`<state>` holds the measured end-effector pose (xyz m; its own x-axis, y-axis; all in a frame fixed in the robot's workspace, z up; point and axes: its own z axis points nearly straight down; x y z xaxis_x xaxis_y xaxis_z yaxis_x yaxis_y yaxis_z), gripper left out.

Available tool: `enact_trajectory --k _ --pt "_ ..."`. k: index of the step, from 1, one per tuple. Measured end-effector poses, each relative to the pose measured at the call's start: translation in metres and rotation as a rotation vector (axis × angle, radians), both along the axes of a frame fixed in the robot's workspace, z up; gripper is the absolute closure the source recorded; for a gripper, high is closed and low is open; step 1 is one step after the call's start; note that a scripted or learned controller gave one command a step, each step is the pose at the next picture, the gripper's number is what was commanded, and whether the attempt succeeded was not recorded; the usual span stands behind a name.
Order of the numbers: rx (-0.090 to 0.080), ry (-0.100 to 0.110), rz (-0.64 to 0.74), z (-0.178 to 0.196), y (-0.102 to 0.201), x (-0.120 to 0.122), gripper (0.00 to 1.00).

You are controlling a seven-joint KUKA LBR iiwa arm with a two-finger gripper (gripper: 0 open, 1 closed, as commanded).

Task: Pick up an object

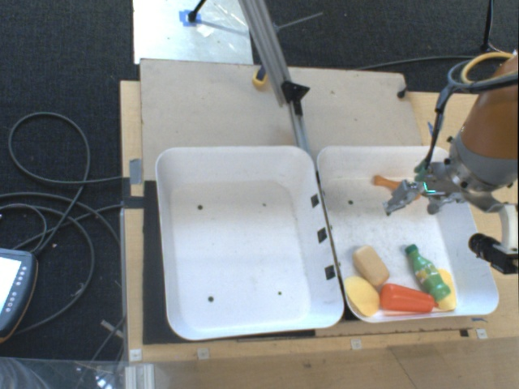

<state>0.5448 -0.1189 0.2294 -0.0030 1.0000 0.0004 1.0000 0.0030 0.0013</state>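
My gripper (399, 198) hangs over the back half of the right bin (349, 162), reaching in from the right. A small orange object (384, 181) lies just up and left of the gripper's tip; I cannot tell whether the two touch. Along the front of the right bin lie a tan block (371, 264), a yellow rounded piece (362, 296), a red-orange carrot-like piece (405, 298) and a green bottle (423, 269) resting against another yellow piece (446, 288).
The left bin (174, 241) stands beside the right one, separated by a shared rim with black clips (322, 235). A slanted metal pole (272, 51) crosses the bench behind the bins. Cables lie on the floor at left.
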Motion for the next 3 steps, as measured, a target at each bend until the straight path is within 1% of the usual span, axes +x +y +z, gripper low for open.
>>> enact_trajectory --k 1,2,3 --pt "0.001 0.004 -0.003 -0.045 -0.005 -0.006 0.0" --pt "0.001 0.007 -0.003 -0.107 -0.003 -0.012 0.0" --pt "0.001 0.004 -0.003 -0.141 -0.003 -0.012 0.0"
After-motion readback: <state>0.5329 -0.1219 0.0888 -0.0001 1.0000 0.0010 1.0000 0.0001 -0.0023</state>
